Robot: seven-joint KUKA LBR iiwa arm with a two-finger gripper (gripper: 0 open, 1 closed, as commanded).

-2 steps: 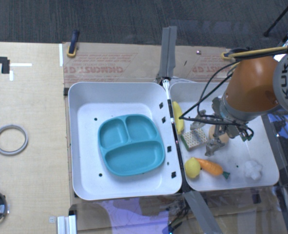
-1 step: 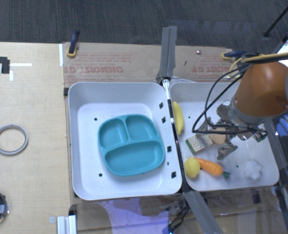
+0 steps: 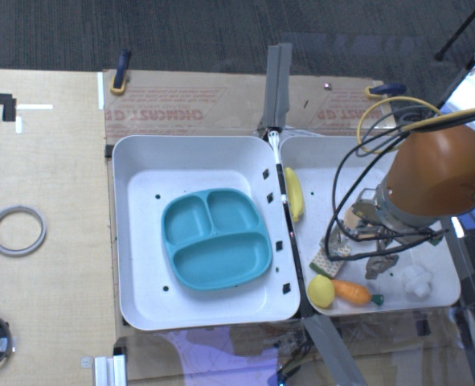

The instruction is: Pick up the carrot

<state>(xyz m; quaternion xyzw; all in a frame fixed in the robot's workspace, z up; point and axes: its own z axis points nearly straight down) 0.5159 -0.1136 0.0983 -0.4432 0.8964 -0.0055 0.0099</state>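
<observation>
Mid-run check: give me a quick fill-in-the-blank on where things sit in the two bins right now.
1. The carrot lies in the ____ bin.
2. The blue divided plate has ____ compartments.
3. Right beside the carrot's blunt end sits a yellow ____.
4. The banana lies along the right bin's ____ wall.

Missing words: right; three; lemon; left

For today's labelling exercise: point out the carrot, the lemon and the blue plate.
carrot (image 3: 351,292), camera view, middle of its orange body
lemon (image 3: 321,292), camera view, centre of its rind
blue plate (image 3: 218,270), camera view, floor of its largest compartment
</observation>
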